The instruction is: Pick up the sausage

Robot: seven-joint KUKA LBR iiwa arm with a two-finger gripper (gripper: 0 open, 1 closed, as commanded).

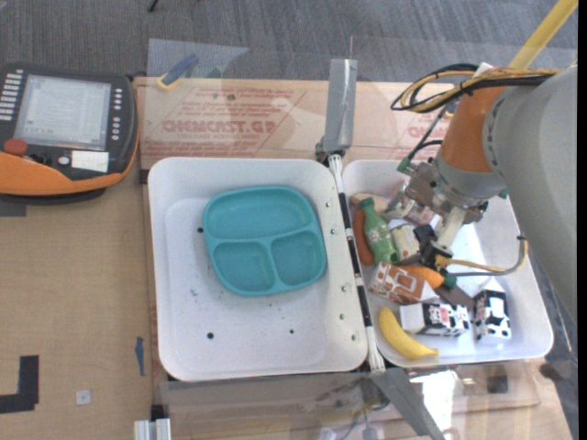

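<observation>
Approach step: your pincer [431, 216] hangs low in the right bin [527, 287], jaw state untellable; the reddish sausage [376, 237] lies at its 9 o'clock, ungrasped, so shift there next.

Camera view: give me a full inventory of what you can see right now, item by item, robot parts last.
Bins: 2, white, side by side on the bench.
Divided plate: 1, teal, in the left bin.
Sausage: 1, reddish brown, right bin near its left wall, lying free.
Green item: 1, just above the sausage; too small to identify.
Banana: 1, yellow, right bin's near left corner.
Carton: 1, brown and white, above the banana.
Carrot: 1, orange, beside the carton.
Cow-print cartons: 2, black and white, right bin's near side.
Teach pendant: 1, grey and orange, left of the bins.
Arm: 1, grey with orange band, over the right bin.
Gripper: 1, dark, above the clutter.
</observation>
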